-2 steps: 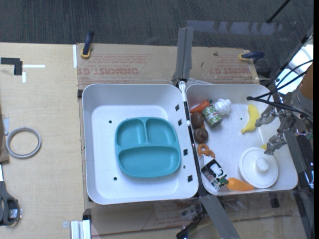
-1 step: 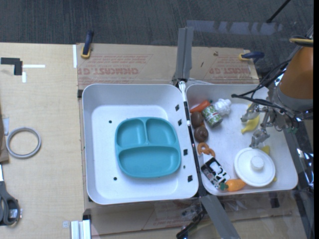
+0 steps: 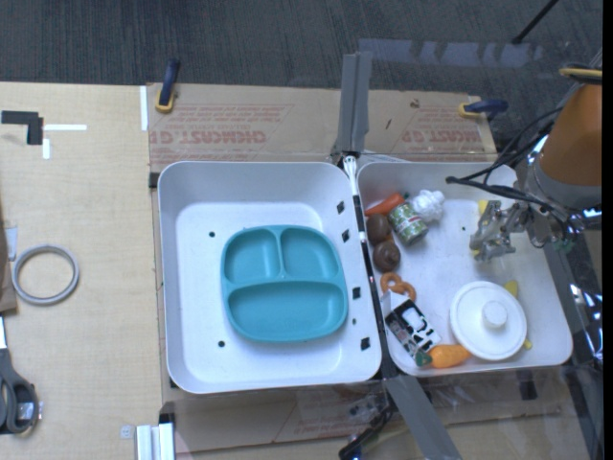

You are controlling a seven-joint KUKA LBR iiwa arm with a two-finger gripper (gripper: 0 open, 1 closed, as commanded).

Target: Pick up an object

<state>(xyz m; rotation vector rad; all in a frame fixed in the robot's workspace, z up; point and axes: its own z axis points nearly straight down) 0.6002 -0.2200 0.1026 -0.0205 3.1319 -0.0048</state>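
While the fingers (image 3: 493, 230) hang over the right bin (image 3: 558, 286) toward its far right corner, nothing sits between them.
Whether they are open or closed I cannot tell; the nearest object, a white round lid (image 3: 488, 320), lies just toward the bin's near edge from them.

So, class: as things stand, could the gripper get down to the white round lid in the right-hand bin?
Probably yes. The gripper hangs above the right bin, up and slightly left of the white lid. The lid lies alone on bare floor, and nothing lies between them.
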